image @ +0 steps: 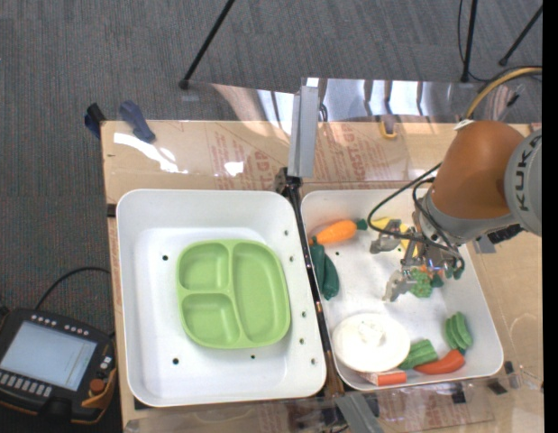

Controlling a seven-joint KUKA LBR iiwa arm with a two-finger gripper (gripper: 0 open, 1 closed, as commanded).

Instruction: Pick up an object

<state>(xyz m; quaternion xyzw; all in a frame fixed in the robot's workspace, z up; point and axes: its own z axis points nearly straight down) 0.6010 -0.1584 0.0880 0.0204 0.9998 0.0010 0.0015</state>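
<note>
Gripper (414,276): centre-right of frame, low in the right bin (488,318), fingers apart around a small green object (421,286). Orange carrot (336,233) at the bin's upper left; white round plate (372,342) lower centre; red pepper (440,363) lower right. Left bin (143,287) holds a green divided tray (233,293).

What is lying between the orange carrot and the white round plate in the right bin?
In the camera view, a dark green vegetable lies by the bin's left wall, between the orange carrot and the white plate.
</note>
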